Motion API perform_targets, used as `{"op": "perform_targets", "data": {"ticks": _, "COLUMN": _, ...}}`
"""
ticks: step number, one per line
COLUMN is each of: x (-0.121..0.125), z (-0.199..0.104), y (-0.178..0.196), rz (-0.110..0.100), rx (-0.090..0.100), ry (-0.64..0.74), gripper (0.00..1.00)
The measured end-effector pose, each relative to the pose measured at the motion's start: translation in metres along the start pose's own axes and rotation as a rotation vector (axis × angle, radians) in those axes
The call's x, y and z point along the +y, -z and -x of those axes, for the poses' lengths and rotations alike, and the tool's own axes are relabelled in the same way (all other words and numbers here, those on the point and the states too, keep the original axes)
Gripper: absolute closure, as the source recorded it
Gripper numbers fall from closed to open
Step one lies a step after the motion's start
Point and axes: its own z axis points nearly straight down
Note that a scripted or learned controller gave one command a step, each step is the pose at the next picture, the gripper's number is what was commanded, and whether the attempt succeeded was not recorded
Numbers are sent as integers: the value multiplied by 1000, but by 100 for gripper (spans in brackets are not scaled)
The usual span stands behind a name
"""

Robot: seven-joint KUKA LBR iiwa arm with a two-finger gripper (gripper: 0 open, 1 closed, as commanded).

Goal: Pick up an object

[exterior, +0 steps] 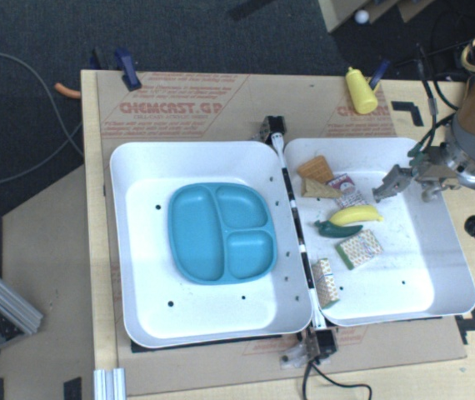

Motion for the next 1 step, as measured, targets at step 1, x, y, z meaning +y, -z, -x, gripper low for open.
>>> {"op": "perform_targets", "data": {"ticks": 1, "x": 35, "z": -35, "y": -102, "rz": -2, "rx": 1, "ry": 1, "gripper": 0}}
